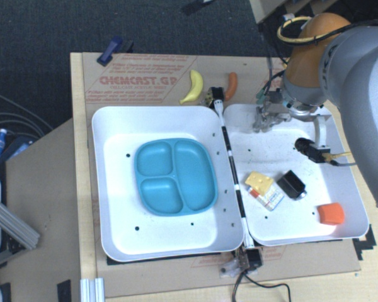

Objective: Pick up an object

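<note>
I can't tell the tool's (264, 123) grip state; it hangs over the right bin's (353, 194) far-left corner, nothing visibly lifted, pick still ahead.

Left bin (113, 219): white plastic, smooth, faintly glossy. Right bin (296, 228): the same white plastic, lightly speckled. Divided tray (175, 176): turquoise plastic, smooth, soft sheen. Bench top (145, 80): brown board, matt, with red print. Banana (193, 87): yellow, smooth, looked like moulded plastic. Orange block (331, 214): matt. Small black item (292, 184): dull, dark finish. Arm (359, 87): grey casing, smooth and satin; orange band (315, 49): glossy. Floor (38, 30): dark, rough, carpet-like weave.
</note>
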Robot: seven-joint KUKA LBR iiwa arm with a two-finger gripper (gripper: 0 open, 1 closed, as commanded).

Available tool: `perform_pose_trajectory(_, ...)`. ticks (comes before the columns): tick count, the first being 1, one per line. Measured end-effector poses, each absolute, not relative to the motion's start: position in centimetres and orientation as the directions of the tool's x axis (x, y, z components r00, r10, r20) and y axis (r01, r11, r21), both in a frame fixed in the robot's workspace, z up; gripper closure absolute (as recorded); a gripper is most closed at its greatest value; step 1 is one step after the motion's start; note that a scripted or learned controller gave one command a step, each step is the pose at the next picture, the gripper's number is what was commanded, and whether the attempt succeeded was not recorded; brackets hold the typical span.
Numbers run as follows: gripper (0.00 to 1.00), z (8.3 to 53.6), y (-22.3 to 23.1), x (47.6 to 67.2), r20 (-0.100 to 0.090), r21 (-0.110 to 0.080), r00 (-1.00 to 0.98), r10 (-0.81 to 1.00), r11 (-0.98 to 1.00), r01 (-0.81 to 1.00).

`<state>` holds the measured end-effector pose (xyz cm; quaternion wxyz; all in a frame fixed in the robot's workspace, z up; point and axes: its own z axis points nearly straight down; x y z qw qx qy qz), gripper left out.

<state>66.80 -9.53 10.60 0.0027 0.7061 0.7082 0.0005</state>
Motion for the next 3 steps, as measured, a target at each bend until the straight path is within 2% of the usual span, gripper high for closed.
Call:
perform_pose_trajectory(1,0.00,10.6,-9.5,66.8,-0.003,0.004,-0.003,1.000,0.003,1.000)
perform_pose_trajectory(2,1.00,11.6,-9.5,66.9,-0.004,0.006,-0.004,1.000,0.004,1.000)
perform_pose_trajectory(3,0.00,11.6,-9.5,66.8,-0.004,0.006,-0.004,1.000,0.004,1.000)
